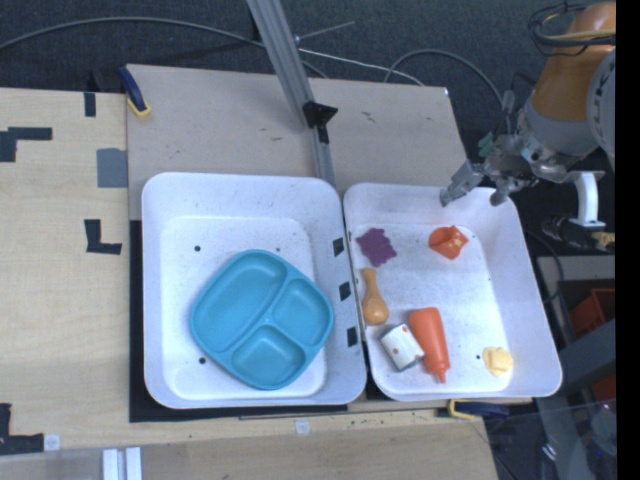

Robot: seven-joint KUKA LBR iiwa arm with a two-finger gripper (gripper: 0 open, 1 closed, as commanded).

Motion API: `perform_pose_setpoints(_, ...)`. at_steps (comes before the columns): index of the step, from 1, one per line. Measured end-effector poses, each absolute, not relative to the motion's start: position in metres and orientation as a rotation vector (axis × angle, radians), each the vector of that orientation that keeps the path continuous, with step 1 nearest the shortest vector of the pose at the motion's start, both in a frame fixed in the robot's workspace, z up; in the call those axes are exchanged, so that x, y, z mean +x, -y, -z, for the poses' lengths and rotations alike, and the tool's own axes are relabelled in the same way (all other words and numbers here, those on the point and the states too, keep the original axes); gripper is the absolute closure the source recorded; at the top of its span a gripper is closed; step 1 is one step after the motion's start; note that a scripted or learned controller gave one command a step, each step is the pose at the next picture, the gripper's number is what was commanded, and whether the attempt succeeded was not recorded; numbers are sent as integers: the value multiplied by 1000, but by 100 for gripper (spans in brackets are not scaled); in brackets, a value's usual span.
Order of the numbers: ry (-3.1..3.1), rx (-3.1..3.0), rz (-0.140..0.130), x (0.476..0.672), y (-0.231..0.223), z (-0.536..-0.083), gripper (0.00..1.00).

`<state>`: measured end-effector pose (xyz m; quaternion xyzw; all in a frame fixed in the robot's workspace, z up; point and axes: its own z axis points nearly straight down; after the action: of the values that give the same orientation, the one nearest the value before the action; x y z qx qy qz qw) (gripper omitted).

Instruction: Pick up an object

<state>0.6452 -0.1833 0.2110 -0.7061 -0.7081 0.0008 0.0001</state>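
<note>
Overhead, we see the arm (575, 68) angled down from the right, its gripper (474, 190) hovering with fingers spread and empty over the right bin's (520, 268) far right corner. Nearest it lies the small red toy (449, 241), near the far edge.

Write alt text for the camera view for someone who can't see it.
A grey robot arm's open gripper hovers at the far right edge of the right white bin, which holds a red toy, a purple piece, a tan pear-shaped toy, an orange carrot, a small white can and a yellow toy. The left bin holds a blue divided plate.
</note>
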Motion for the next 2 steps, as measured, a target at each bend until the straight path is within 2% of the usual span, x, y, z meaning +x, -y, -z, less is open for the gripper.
perform_pose_setpoints(1, 2224, -2218, -3, 645, 183, -211, 0)
perform_pose_setpoints(2, 2221, -2216, -7, 651, 176, -161, 0)
